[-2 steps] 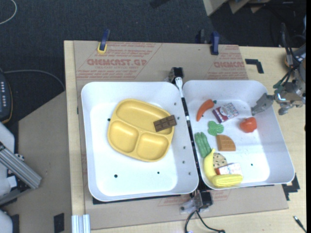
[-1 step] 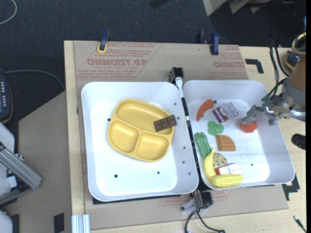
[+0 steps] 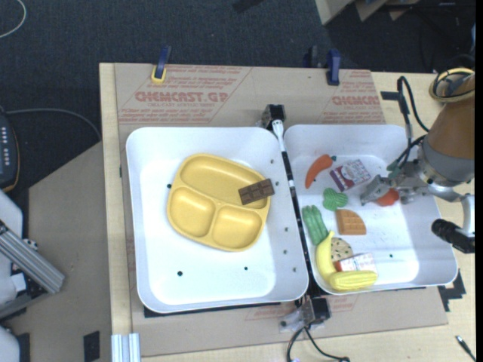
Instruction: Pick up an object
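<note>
You're looking at a lab: a clamped board (image 3: 249, 89), two white bins (image 3: 151, 202), loose cables (image 3: 404, 111), dark carpet (image 3: 113, 21).

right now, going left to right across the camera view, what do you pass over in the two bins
yellow divided plate → chocolate bar on the plate's right rim → green pepper → toast slice → gripper by a red item

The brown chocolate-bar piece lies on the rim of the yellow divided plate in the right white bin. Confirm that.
Wrong bin. The camera view shows the brown chocolate-bar piece on the rim of the yellow divided plate in the left white bin, not the right one.
</note>
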